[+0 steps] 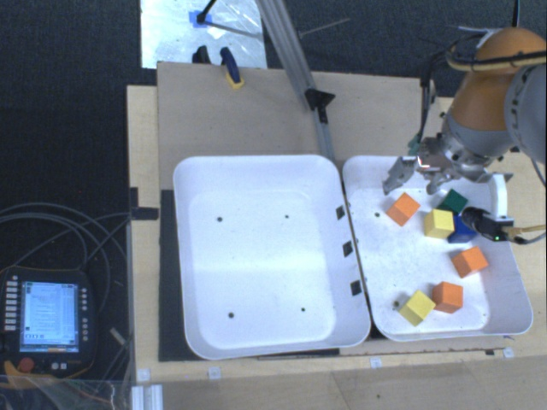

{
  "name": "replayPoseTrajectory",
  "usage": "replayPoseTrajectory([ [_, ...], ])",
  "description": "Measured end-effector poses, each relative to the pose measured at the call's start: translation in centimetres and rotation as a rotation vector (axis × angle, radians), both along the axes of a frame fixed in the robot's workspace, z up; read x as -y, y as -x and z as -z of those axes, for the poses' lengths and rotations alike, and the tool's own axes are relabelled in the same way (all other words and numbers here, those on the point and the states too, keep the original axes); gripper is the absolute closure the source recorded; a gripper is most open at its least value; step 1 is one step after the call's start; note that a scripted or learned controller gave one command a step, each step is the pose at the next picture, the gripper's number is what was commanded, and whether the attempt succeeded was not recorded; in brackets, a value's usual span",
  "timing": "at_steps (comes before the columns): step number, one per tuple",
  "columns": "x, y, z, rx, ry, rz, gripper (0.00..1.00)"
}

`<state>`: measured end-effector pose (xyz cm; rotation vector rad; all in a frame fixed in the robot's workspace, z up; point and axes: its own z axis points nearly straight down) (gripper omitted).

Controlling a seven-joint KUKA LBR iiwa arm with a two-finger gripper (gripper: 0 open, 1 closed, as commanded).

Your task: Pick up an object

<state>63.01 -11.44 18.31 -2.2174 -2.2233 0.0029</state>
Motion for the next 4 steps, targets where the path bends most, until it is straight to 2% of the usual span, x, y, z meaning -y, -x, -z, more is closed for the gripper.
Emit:
replayPoseTrajectory([
  [1, 0.8, 0.0, 4.5, 0.000, 0.000, 0.001, 0.00],
  [2, 0.8, -0.2, 3.1, 0.007, 0.001, -0.002, 1.00],
  [3, 1.6, -0.7, -3.1, 0.012, 0.002, 0.000, 1.00],
  [4, 1.6, -0.8, -3.8, 0.005, 0.000, -0.001, 1.00],
])
